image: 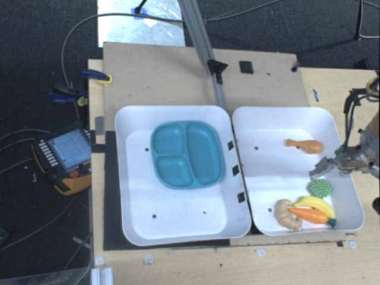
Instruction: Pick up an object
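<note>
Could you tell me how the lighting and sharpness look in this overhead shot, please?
Camera view: the white bins are bright, almost washed out, with soft shadows along their walls; a glaring patch sits on the floor at the top; the gripper at the right edge looks slightly blurred; the toys and the blue plate read clearly.

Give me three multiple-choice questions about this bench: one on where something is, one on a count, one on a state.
1. Where is the blue plate?
A. left bin
B. right bin
C. floor

2. How many compartments does the plate have?
A. two
B. three
C. five

3. The tool is:
A. over the plate
B. over the right bin, near the green ball
C. over the left bin

Key: 1 A, the plate lies in the left bin. 2 B, three hollows show. 3 B, it hangs just above the ball.
</note>
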`<action>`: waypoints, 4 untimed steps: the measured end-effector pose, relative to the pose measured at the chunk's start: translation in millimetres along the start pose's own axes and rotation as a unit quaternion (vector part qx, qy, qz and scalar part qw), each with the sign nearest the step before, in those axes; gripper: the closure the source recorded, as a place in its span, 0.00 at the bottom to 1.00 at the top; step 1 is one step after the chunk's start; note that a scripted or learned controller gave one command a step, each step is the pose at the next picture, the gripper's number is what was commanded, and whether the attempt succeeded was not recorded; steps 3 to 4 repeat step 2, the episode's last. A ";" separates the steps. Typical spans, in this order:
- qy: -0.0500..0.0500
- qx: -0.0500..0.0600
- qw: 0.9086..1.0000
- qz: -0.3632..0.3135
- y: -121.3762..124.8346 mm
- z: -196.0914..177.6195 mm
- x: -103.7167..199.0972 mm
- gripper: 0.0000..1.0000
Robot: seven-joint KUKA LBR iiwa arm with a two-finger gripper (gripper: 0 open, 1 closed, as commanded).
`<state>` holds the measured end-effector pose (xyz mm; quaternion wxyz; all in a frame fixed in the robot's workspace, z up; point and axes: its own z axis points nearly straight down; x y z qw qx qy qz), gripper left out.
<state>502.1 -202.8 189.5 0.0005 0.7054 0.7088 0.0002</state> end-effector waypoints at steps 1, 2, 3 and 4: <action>0.000 0.001 1.000 0.002 0.5 41.6 0.1 0.00; -0.005 -0.006 1.000 0.003 -1.7 95.8 -1.0 0.00; -0.005 -0.006 1.000 0.003 -1.7 95.8 -1.0 0.00; -0.005 -0.006 1.000 0.003 -1.7 95.8 -1.0 0.00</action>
